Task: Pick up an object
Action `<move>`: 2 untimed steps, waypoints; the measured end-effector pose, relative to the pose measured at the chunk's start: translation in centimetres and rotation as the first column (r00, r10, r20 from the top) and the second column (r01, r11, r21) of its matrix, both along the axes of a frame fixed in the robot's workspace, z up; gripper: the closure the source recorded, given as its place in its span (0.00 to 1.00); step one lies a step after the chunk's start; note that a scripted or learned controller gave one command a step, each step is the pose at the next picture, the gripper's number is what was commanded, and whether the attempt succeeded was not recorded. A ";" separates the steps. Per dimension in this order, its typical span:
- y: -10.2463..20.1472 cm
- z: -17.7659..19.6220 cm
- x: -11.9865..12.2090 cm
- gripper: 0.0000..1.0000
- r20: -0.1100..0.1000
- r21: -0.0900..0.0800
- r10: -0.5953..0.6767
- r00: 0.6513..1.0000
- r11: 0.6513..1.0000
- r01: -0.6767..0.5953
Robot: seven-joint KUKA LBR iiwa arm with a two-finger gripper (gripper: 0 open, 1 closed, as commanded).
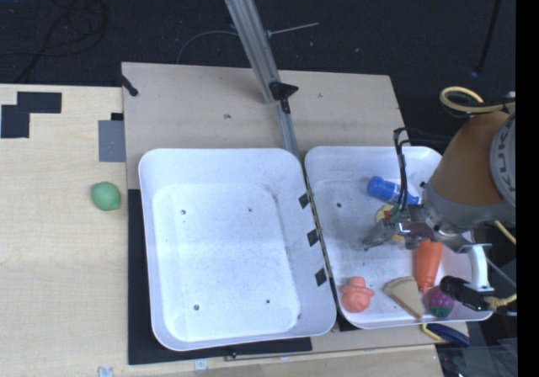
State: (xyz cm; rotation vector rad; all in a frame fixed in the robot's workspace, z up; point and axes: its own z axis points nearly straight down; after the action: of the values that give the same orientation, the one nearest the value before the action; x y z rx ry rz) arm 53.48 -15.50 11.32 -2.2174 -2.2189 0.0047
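Observation:
My gripper (pixel 386 230) hangs low over the middle of the right bin (pixel 337 173), with the grey and orange arm (pixel 472 173) coming in from the right. A blue cylinder (pixel 383 188) lies just behind it, toward the bin's far side. An orange carrot-shaped piece (pixel 427 262) lies right beside the gripper on its near right. Along the bin's front edge lie a salmon-pink toy (pixel 357 294), a tan wedge (pixel 404 291) and a purple ball (pixel 440 302). I see nothing clearly held.
The left bin (pixel 160 169) sits beside the right one, joined by black clips (pixel 313 237). A green ball (pixel 106 196) rests on the bench to the far left. An aluminium bar (pixel 257 39) slants up behind the bins.

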 end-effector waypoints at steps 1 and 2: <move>0.0 -2.2 0.0 0.00 0.005 -0.002 0.000 1.000 1.000 0.000; -0.1 -1.1 0.1 1.00 0.008 -0.002 -0.002 1.000 1.000 0.002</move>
State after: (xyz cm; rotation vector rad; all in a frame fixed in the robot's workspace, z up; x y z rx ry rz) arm 53.55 -15.57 10.25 -2.2249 -2.2212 -0.0021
